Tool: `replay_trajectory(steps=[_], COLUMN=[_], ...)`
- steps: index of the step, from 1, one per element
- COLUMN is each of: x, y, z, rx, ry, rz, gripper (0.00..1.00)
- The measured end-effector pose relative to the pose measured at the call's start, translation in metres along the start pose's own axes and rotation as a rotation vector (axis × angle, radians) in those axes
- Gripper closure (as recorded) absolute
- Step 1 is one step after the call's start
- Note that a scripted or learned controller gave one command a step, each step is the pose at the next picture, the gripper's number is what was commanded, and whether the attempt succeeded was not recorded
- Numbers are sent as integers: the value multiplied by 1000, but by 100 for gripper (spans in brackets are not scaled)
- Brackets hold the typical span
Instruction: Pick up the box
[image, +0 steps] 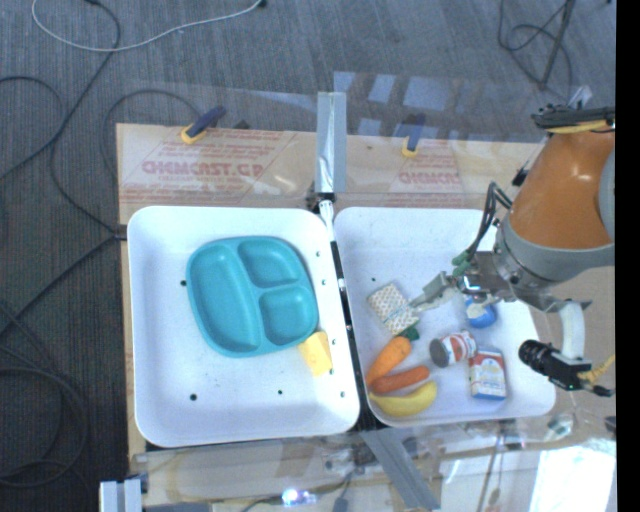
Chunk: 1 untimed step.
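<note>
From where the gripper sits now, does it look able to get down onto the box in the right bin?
Probably yes: the box lies uncovered just below the gripper, though the can crowds its left side.

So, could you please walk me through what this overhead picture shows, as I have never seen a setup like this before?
Gladly. One fixed camera looks down at a slant on a bench with two shallow white bins. The grey and orange shape at the right is a robot arm; its two-finger gripper hangs over the right bin, and nothing is visible between its fingers. The left bin holds a teal divided plate and a small yellow piece. The right bin holds a patterned packet, a carrot, a banana, a small can, a blue item and the red and white box it should pick up, which lies untouched near the front.
</note>
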<state>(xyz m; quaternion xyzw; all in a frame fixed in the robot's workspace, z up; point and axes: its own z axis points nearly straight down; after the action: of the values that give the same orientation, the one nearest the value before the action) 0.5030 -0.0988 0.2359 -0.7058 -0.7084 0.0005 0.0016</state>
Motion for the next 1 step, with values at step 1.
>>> replay_trajectory(steps=[1], x=[32], y=[48], z=[53], rx=[0], ry=[-1], rz=[-96], gripper=[0])
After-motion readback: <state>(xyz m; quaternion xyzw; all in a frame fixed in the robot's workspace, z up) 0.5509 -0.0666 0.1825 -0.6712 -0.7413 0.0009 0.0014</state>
